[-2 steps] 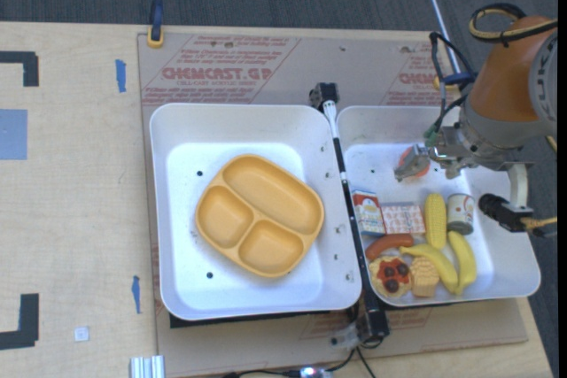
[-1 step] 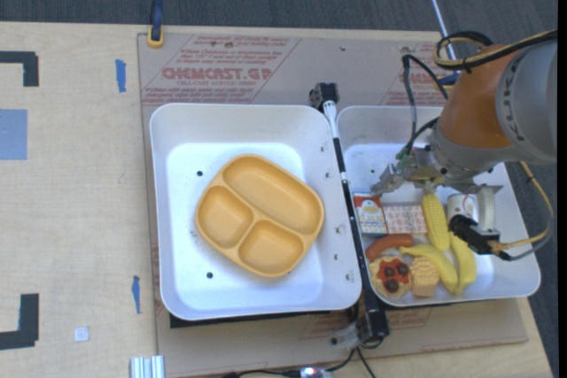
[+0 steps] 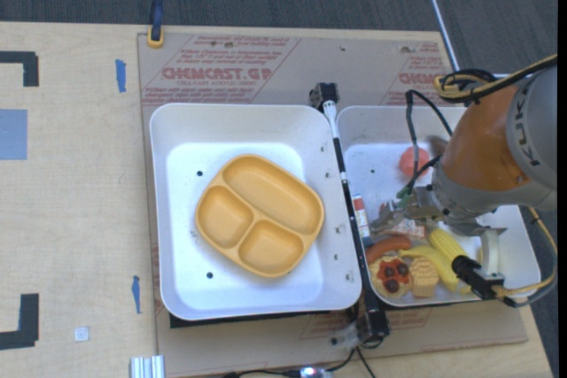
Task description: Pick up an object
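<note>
My gripper reaches down into the right bin, with the grey and orange arm covering much of that bin. Toy food lies in a heap at the bin's front. An orange sausage sits just below the gripper. In front of it are a pizza slice and a tan piece. A yellow corn cob lies to the gripper's right. A pink-red round piece rests farther back, partly behind the arm. No object shows between the gripper's tips.
The left bin holds a yellow three-part plate. A black bar runs along the wall between the bins. Both bins sit on a cardboard sheet on the bench.
</note>
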Motion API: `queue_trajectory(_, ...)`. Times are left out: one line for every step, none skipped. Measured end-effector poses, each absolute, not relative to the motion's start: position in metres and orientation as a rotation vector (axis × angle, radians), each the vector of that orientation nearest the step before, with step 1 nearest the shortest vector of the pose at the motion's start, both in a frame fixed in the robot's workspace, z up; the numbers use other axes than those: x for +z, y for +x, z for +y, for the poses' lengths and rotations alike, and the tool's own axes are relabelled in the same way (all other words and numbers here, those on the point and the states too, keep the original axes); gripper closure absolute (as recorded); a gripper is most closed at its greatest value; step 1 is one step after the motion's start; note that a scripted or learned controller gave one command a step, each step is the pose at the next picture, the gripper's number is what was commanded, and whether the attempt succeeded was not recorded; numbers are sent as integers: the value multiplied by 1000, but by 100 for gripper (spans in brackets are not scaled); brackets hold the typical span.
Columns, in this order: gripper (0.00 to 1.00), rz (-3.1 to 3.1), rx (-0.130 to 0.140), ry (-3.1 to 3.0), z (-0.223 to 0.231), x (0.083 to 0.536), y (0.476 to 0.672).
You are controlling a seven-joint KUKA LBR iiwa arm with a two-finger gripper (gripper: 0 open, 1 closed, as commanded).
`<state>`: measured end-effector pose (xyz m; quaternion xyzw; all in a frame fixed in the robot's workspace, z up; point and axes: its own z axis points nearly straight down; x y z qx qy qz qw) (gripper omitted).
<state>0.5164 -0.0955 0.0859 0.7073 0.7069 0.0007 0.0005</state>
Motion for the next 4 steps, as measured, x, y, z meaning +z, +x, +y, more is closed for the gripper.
queue_trajectory(0,2219,5,2219,-93,86,481)
queue_trajectory(100,2215,9,2216,-93,97,483)
queue_trajectory(100,2223,4,2218,-31,185,480)
queue_trajectory(100,2220,7,2216,-31,195,482)
